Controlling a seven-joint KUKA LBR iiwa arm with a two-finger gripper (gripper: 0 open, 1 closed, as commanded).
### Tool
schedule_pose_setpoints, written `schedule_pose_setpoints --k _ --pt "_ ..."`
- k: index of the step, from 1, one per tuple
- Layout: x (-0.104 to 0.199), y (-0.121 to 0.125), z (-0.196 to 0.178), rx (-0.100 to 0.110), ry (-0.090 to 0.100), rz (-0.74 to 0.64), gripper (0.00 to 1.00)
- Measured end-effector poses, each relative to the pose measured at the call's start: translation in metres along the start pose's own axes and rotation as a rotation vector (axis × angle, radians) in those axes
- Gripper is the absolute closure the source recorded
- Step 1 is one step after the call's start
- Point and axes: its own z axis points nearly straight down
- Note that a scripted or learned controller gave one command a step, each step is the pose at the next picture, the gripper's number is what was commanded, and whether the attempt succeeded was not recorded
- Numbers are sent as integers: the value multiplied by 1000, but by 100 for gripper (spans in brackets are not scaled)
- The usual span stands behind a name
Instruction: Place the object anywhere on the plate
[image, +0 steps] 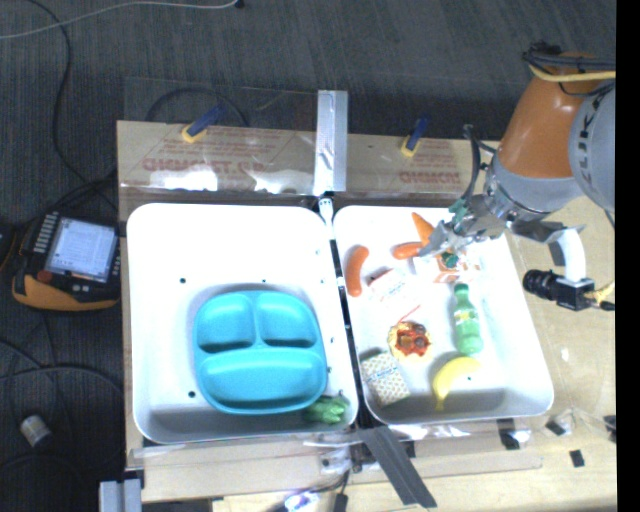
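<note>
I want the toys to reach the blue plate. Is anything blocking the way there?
Yes: the raised white rims where the two bins meet stand between the toy-filled right bin and the blue three-part plastic plate. A small green toy lies beside the plate.

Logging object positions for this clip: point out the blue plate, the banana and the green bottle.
blue plate (262, 352): camera view, middle of the tray.
banana (453, 376): camera view, middle of its curve.
green bottle (466, 322): camera view, its body.

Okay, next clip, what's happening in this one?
A grey and orange arm reaches in from the right, its gripper low over the far end of the right bin, near an orange carrot-like piece. A green bottle, a banana and a sausage lie there. The blue plate sits in the left bin.
</note>
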Motion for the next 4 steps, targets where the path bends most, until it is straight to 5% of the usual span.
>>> schedule_pose_setpoints --k 1,2,3,4 --pt "0 0 -9 2 -1 -1 100" --pt "67 -11 44 0 5 -91 100" --pt "31 59 47 22 9 -125 100" --pt "32 59 38 24 8 -126 100"
